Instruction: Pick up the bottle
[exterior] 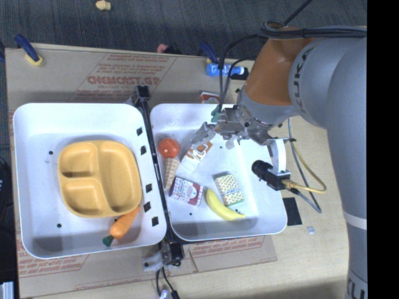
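A: Status, near to far? In the right bin point(274, 213) we've got a banana point(222, 207), a patterned box point(229, 188) and a red-and-white packet point(186, 190) up front.

B: Behind those, an ice cream cone point(169, 170) and a tomato point(168, 147). The bottle point(196, 153) lies tilted mid-bin, its upper end just under the gripper point(212, 131).

A: Grasped?

B: We can't tell; the fingers aren't resolvable. We'd call the approach done, with grasp and lift left.

The claw's point(209, 132) tips are too blurry to tell apart. The big grey arm point(330, 73) hides part of the right bin point(268, 220). The bottle point(196, 154) label is too small to read.
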Robot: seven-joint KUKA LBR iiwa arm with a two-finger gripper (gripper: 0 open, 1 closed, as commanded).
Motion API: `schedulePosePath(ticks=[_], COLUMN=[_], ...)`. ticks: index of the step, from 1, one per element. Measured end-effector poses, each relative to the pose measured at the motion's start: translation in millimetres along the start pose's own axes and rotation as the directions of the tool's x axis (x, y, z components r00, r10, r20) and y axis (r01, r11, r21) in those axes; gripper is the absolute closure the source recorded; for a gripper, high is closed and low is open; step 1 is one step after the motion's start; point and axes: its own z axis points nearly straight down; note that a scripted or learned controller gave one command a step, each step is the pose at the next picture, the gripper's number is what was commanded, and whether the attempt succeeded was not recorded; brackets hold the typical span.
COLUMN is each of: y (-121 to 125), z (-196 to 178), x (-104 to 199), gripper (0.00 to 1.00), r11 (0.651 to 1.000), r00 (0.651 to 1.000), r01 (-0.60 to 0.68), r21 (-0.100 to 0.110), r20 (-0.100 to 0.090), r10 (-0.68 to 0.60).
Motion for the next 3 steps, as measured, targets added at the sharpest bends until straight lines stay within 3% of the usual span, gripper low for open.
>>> schedulePosePath(ticks=[1, 2, 3], y=[13, 14, -40], z=[26, 16, -6], x=[-75, -74, -106], gripper=[0.0, 1.0, 1.0], r11=[1.0, 1.0, 0.998], r00=[1.0, 1.0, 0.998], r01=[0.014, 0.019, 0.057], r21=[-0.002, -0.001, -0.002], r20=[0.002, 0.001, 0.0], r10=[-0.014, -0.019, -0.057])
